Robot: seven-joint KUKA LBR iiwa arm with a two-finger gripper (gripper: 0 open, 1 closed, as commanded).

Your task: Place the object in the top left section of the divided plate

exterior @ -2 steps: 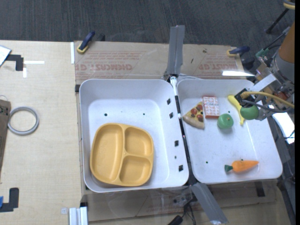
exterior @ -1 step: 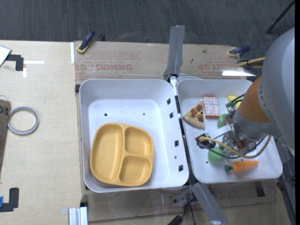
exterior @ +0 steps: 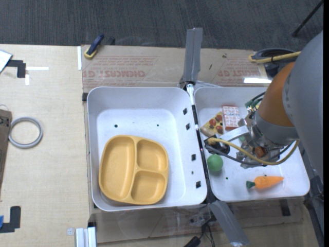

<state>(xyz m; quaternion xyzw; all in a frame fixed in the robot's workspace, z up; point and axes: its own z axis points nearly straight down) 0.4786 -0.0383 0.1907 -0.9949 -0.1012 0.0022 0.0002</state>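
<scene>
Pale wood bench (exterior: 46,179) beneath white bins (exterior: 139,115), dark carpet (exterior: 128,9) beyond; end effector (exterior: 255,151) grip unclear.

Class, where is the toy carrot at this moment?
In the camera view, the toy carrot lies in the right bin, near its lower edge, right of the green ball.

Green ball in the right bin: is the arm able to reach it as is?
Probably yes. The green ball lies uncovered near the left wall of the right bin, and the tool hangs just beside it; the wall may crowd it.
</scene>
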